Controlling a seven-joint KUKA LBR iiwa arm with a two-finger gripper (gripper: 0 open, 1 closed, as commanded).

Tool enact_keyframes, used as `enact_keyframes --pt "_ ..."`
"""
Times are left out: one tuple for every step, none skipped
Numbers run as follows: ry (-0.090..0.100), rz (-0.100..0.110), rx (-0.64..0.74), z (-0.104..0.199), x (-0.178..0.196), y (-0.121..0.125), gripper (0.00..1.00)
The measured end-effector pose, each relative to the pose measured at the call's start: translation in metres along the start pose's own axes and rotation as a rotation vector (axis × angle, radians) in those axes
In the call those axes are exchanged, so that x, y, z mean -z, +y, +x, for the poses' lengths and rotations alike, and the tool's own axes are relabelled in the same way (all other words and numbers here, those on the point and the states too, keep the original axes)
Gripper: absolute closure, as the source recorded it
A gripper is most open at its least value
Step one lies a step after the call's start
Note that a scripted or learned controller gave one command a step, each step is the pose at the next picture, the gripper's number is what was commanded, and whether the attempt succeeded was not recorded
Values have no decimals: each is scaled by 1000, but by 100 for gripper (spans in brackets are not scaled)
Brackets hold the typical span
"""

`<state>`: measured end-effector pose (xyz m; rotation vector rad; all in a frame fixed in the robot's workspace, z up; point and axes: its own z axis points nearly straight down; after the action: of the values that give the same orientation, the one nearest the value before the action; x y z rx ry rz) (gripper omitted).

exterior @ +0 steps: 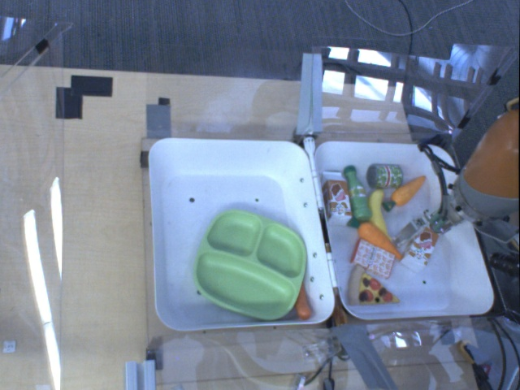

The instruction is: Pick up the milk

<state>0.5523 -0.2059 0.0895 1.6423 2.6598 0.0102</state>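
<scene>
White milk carton [422, 249] touching pincer [416, 230], right bin [471, 287].

Evenly bright and soft-shadowed, with glare streaks on the clear panel [45, 242] far from the gripper [424, 227] and mild overall blur.

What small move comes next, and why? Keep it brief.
Probably a short shift of the gripper toward the near rim of the right bin, to centre over the milk before descending. I take the milk to be the white carton. The gripper seems to sit at the carton's far edge, between it and a carrot, and nothing shows in its grasp.
</scene>
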Motion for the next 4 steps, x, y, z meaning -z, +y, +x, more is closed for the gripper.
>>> enact_keyframes --pt "0 -4 -2 -1 10 3 100" --pt "0 -4 -2 -1 10 3 0" --pt "-2 -1 79 25 1 -52 0" --pt "-3 0 70 62 1 -35 0"
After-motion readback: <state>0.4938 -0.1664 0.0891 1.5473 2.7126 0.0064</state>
